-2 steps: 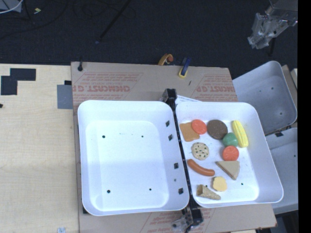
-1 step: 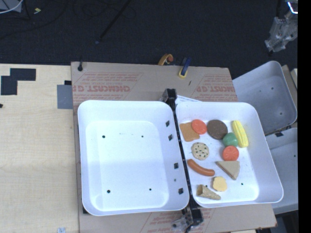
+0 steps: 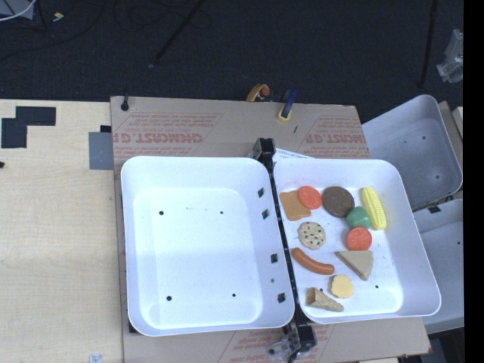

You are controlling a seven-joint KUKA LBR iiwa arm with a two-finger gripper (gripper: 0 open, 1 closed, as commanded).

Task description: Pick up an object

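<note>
The right bin [image 3: 408,278] holds several toy foods. A tan toast slice [image 3: 293,206], a red slice [image 3: 309,197], a brown patty [image 3: 337,200] and a yellow corn cob [image 3: 373,207] lie along its far side. Below them sit a green piece [image 3: 358,217], a red-orange ball [image 3: 359,238] and a speckled cookie [image 3: 311,235]. Nearer the front are a sausage [image 3: 312,261], a tan wedge [image 3: 357,263], a yellow disc [image 3: 342,286] and a small crumbly wedge [image 3: 324,300].
The left bin [image 3: 193,248] stands beside the right one, joined by a black divider strip [image 3: 274,233]. Both rest on a cardboard sheet [image 3: 197,131]. A grey metal tray [image 3: 412,146] lies at the right. Two clamps [image 3: 286,106] hold the cardboard's far edge.
</note>
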